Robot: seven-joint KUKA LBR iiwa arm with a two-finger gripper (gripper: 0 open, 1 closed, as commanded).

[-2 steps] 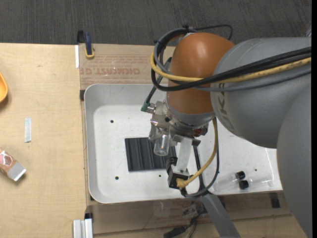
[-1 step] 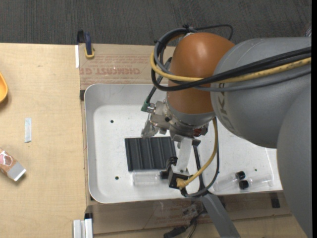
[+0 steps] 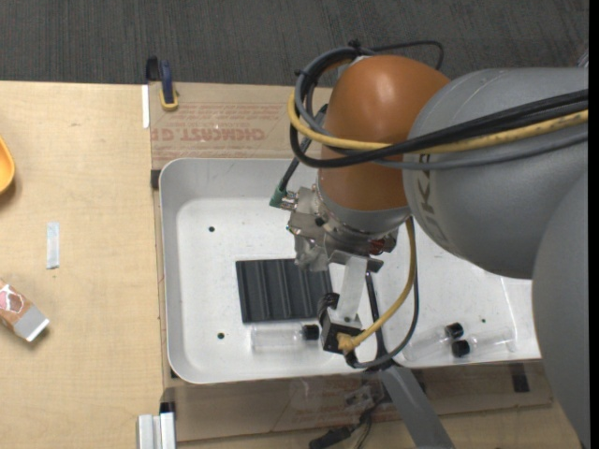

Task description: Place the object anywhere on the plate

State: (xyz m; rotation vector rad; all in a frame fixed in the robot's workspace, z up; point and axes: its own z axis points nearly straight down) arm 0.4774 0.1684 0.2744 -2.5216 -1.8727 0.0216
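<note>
My gripper (image 3: 316, 249) hangs over the white bin (image 3: 192, 181), above the far right corner of the one black ribbed plate (image 3: 276, 290) in the bin's middle. I cannot tell how far open it is. There is open floor along the bin's left and far edges. One clear tube (image 3: 279, 338) lies by the front edge, just beside the plate, not on it. Two black caps (image 3: 454, 329) sit toward the front right corner.
</note>
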